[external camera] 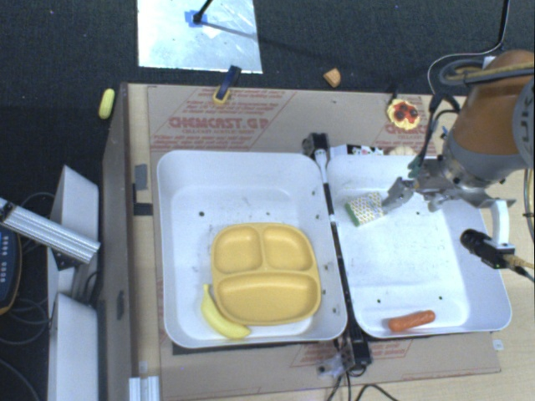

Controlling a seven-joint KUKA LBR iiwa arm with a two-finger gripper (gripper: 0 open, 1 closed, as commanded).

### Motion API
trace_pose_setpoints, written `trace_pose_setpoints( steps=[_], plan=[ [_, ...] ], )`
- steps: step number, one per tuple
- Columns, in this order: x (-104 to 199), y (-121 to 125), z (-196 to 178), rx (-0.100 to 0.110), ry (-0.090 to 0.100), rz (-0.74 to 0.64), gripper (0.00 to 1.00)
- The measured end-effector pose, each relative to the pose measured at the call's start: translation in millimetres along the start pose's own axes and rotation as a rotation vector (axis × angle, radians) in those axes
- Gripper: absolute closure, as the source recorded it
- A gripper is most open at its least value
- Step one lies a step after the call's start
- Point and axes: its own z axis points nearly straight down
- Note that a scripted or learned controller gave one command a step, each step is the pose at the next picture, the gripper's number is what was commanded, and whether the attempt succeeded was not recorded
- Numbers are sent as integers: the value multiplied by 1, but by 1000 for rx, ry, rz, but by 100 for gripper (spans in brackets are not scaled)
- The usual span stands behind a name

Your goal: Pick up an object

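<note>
A small green and white block (364,209) lies in the right bin (435,261), near its upper left corner. My gripper (415,196) hangs over the upper part of that bin, just right of the block. Its fingers stand apart and open, and the left fingertip (391,199) is next to the block's right edge. Nothing shows between the fingers. An orange carrot-like stick (410,321) lies at the right bin's front edge. In the left bin (242,182) sit a yellow divided plate (266,272) and a banana (219,316) at its lower left.
A divider rail (332,224) runs between the two bins. A toy pizza (404,113) rests on the cardboard behind the right bin. A black fitting (485,247) juts over the right bin's right rim. The grey and orange arm (493,132) covers the bin's upper right.
</note>
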Motion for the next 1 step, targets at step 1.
trace_pose_setpoints(
  steps=[1],
  plan=[
    [13, 37, 117, -1, 0, 0, 0]
  ],
)
